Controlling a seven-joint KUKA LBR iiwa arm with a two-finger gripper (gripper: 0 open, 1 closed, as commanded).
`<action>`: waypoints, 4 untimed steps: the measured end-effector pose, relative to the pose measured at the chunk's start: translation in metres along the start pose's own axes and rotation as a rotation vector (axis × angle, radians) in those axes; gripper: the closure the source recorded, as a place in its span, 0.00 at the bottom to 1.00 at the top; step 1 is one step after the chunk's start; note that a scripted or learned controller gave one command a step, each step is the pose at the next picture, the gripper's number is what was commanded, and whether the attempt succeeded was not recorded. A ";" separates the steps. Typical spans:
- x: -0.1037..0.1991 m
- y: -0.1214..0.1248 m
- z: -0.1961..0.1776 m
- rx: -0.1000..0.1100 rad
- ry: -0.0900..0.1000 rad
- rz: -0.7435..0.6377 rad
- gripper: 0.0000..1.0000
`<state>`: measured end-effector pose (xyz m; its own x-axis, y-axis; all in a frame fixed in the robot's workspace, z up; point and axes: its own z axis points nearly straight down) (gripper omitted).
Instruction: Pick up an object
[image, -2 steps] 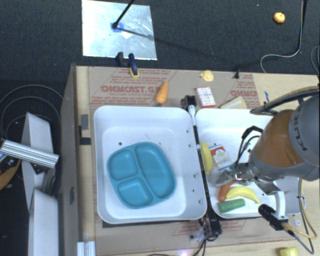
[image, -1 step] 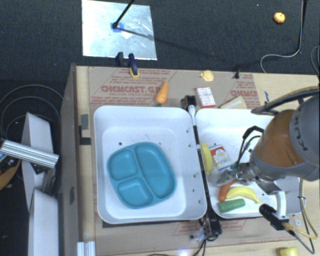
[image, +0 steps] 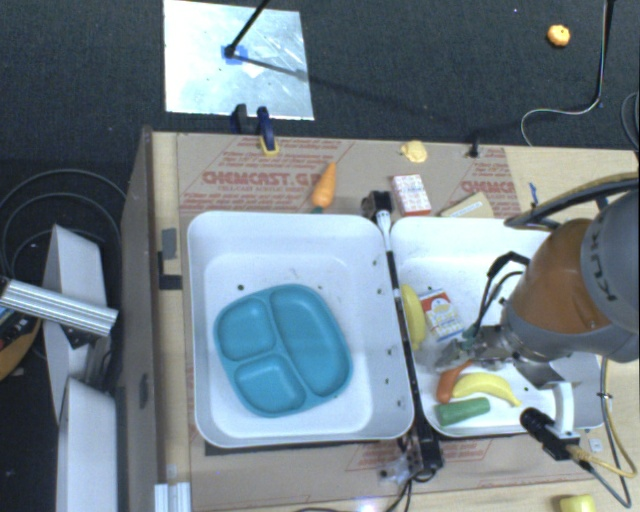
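Two shallow white bins side by side on a cardboard-covered bench (image: 250, 170). In the left bin (image: 215, 240), a blue divided plate (image: 283, 348), lying flat, three compartments up, a little toward 6 o'clock of the bin's middle. In the right bin (image: 470, 240), a cluster of small things toward 7 o'clock: a yellow banana (image: 411, 314) lying along the dividing wall; just beside it at 3 o'clock, a small red-and-white box (image: 441, 313); toward 6 o'clock of the box, an orange carrot (image: 451, 379), tilted; touching or nearly touching it, a second banana (image: 489, 386), curved, lying crosswise; at 6 o'clock of that, a green cucumber-like piece (image: 462, 409) against the bin's near wall.

Reaching in from 3 o'clock, the grey arm with its orange band (image: 560, 285), bent low over the right bin. Gripper (image: 470, 345) down among the cluster, just at 12 o'clock of the carrot and second banana, at 5 o'clock of the box. Fingers blurred and tangled with clutter there: cannot tell how wide apart, nor whether anything sits between them.

On the bench beyond the bins, toward 12 o'clock: another carrot (image: 323, 185), a small printed carton (image: 410, 194), a yellow lump (image: 414, 152). Farther off on the dark floor, a shiny metal sheet (image: 238, 60) and a small orange ball (image: 558, 36).
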<state>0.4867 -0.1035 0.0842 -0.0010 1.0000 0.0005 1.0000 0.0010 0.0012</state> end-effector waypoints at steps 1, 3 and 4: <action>0.007 0.000 0.000 0.001 0.001 -0.003 0.00; -0.004 0.000 0.000 -0.001 0.000 0.000 0.00; 0.000 0.000 0.000 0.000 0.001 -0.003 0.00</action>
<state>0.4867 -0.1040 0.0840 -0.0043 1.0000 0.0016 1.0000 0.0043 0.0009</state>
